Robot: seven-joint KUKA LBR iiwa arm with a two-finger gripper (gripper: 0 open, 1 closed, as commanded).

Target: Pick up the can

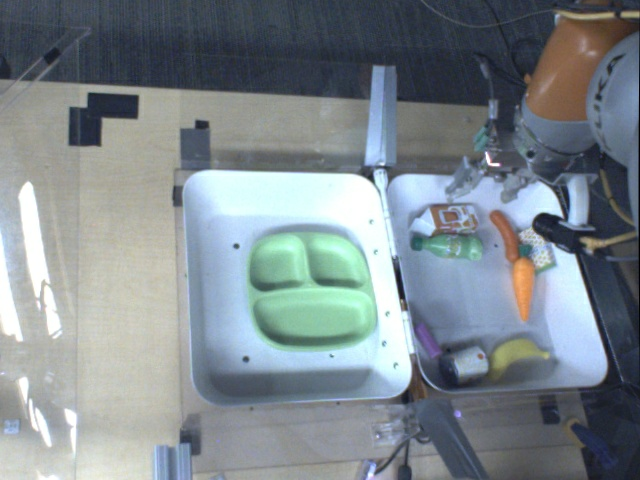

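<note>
The can (463,364) is a small silver one lying on its side near the front wall of the right bin (570,318), touching the banana (520,354) on its right. My gripper (488,181) hangs over the far edge of the right bin, well away from the can, just behind a small orange-and-white carton (452,218). Its two fingers are spread apart and nothing sits between them.
The right bin also holds a green bottle (450,247), a carrot (523,286), a red pepper (504,232), a patterned item (542,253) and a purple thing (426,341). The left bin (215,298) holds a green divided tray (312,288). A metal divider (381,118) stands between the bins.
</note>
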